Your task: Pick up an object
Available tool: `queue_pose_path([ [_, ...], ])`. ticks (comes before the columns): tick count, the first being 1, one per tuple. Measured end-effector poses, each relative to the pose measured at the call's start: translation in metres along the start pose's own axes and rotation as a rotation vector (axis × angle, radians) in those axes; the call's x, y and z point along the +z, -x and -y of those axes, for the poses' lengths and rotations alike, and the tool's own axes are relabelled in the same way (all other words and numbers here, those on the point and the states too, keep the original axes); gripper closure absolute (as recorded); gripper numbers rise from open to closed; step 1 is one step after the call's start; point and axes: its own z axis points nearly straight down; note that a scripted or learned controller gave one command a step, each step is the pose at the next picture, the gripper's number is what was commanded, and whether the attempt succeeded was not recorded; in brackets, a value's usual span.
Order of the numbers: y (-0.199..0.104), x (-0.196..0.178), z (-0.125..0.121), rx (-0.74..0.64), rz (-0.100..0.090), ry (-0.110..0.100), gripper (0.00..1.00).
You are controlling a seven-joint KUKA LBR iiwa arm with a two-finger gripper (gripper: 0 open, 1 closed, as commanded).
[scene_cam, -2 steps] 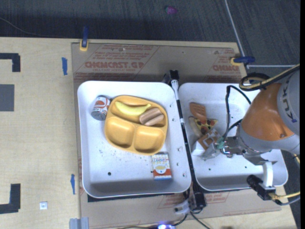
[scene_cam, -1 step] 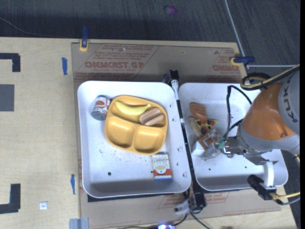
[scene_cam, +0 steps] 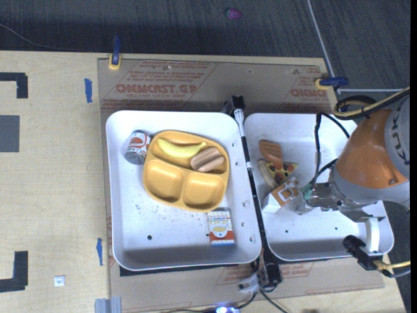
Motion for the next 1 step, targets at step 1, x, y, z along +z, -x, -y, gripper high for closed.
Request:
queue_pose_path([
  [1,-0.0001,0.0001,0.0001,0.000,0.000,0.000,0.00],
])
